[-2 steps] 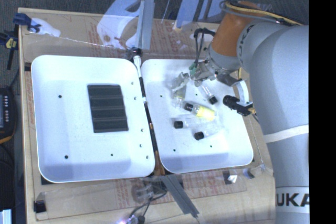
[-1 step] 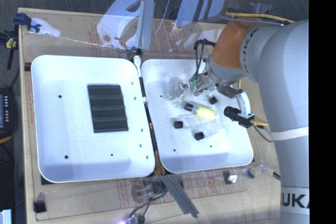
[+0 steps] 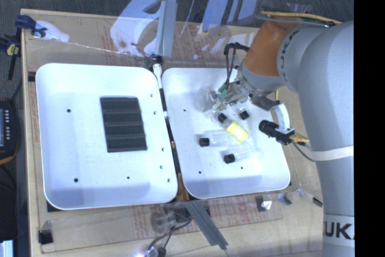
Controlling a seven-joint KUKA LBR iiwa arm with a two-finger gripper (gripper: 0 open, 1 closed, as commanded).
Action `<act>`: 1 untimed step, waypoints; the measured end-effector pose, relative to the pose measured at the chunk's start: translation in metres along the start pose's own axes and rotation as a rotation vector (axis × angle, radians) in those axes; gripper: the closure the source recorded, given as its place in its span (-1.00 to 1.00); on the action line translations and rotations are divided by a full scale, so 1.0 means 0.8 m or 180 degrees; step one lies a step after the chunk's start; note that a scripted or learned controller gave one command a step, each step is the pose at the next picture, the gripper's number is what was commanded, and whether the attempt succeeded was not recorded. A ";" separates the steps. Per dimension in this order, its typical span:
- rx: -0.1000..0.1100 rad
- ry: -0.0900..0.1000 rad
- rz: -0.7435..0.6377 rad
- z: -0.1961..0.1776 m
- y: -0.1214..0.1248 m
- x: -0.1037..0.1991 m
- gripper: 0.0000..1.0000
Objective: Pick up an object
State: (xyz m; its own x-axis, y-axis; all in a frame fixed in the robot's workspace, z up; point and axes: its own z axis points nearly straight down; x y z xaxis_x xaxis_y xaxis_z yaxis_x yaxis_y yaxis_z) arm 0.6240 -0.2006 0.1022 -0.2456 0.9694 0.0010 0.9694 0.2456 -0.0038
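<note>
My gripper [image 3: 224, 97] hangs low over the upper middle of the right bin [image 3: 186, 171], below the orange-banded wrist [image 3: 264, 54]. Just under and in front of it lie a yellow object [image 3: 236, 131] and two small black pieces [image 3: 221, 118] [image 3: 243, 113]. Two clear items with black caps [image 3: 204, 141] [image 3: 228, 158] rest nearer the bin's middle. The gripper's tip blends into clear clutter, so what it touches is hidden. A dark ribbed rectangular block [image 3: 124, 124] lies flat in the middle of the left bin [image 3: 54, 78].
The grey arm [image 3: 325, 99] covers the right bin's right side. A black cable plug [image 3: 271, 128] sticks out at that bin's right rim. Clear plastic stands [image 3: 150, 24] sit behind the bins, and a metal bracket [image 3: 204, 226] lies in front.
</note>
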 end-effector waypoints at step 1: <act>-0.0009 -0.0005 0.0313 -0.122 0.003 0.028 1.00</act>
